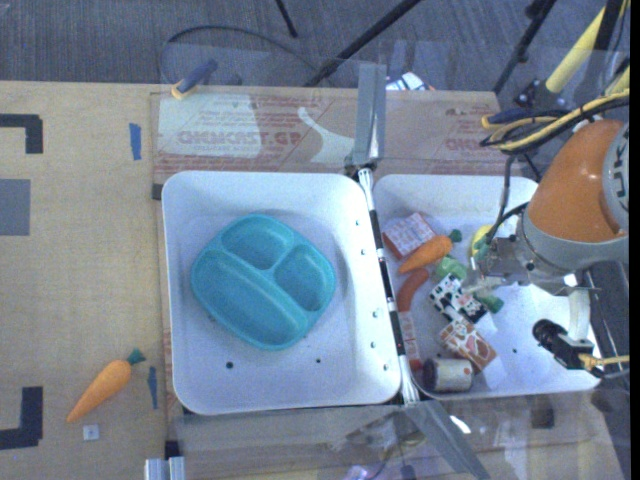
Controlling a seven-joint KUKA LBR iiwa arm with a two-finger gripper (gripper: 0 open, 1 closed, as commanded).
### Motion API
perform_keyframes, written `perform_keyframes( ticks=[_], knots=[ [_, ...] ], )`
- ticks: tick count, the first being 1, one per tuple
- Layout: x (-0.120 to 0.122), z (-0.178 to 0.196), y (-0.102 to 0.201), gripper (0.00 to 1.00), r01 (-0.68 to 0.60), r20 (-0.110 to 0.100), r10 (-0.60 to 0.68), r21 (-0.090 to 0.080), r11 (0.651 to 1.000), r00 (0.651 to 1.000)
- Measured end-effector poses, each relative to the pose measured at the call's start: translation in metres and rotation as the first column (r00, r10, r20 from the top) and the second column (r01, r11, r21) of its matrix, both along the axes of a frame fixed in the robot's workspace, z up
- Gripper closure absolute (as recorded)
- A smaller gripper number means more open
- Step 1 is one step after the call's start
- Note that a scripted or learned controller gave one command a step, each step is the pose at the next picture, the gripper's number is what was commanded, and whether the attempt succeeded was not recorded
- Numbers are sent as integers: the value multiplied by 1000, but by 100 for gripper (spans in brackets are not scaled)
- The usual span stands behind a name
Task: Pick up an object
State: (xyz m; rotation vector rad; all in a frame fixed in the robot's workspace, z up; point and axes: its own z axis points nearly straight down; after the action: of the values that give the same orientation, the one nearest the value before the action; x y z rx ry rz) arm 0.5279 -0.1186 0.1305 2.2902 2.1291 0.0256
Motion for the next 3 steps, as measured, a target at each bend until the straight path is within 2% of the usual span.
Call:
perform_keyframes(
  ticks=[1, 2, 3],
  knots=[
    [0, 0, 0, 0, 0, 0, 0, 0, 1000, 1000],
    [52, -44, 16, 0, 31, -17, -31, -1, 1000, 999],
    [54, -32, 15, 100, 31, -11, -31, -2, 1000, 999]
  ],
)
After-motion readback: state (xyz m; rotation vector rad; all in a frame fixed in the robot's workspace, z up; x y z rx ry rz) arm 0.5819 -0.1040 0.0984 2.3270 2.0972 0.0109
